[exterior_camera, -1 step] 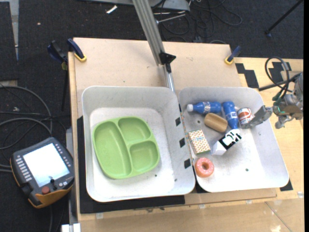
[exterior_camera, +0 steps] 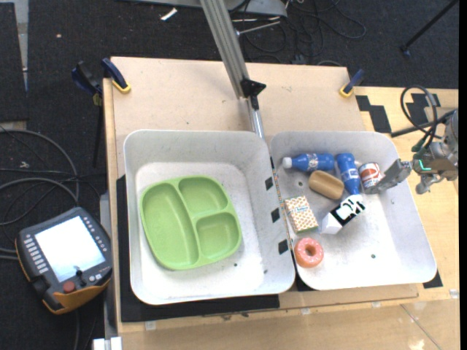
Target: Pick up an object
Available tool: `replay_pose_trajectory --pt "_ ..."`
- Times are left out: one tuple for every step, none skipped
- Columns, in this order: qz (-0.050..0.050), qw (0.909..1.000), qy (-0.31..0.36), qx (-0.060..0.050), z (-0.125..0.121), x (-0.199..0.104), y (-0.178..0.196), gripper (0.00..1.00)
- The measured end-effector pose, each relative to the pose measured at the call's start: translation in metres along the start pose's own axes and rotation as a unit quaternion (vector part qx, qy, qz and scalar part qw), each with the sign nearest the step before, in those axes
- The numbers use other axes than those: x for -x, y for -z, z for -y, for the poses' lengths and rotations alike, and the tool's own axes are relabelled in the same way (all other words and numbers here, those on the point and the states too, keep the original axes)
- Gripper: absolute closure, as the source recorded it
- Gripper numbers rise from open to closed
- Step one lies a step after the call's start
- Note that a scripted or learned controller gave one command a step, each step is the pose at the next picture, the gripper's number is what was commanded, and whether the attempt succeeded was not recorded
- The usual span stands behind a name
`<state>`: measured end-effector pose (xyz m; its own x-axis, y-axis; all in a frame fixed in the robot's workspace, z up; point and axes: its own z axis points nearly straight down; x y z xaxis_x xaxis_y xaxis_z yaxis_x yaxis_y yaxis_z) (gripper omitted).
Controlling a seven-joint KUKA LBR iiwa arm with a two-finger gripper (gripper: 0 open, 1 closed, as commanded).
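The right bin (exterior_camera: 408,261) holds several small objects. Two blue bottles (exterior_camera: 310,162) (exterior_camera: 349,172) lie at its back, beside a brown bun-shaped piece (exterior_camera: 326,184) and a red and white can (exterior_camera: 370,173). A patterned box (exterior_camera: 300,214), a black and white block (exterior_camera: 346,213) and a pink doughnut (exterior_camera: 309,251) lie nearer the front. My gripper (exterior_camera: 403,185) hangs at the bin's right rim, just right of the can. It is open, with nothing between its fingers.
The left bin (exterior_camera: 139,159) holds a green divided plate (exterior_camera: 191,221). A metal pole (exterior_camera: 226,35) slants down to the divide between the bins. A teach pendant (exterior_camera: 62,257) lies on the floor at the left. Cables trail at the right.
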<state>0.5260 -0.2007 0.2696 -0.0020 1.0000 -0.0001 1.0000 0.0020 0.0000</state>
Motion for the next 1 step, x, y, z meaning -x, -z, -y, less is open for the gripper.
replay_pose_trajectory --pt "-0.001 1.0000 -0.001 -0.003 0.0034 -0.0032 -0.0638 0.00"
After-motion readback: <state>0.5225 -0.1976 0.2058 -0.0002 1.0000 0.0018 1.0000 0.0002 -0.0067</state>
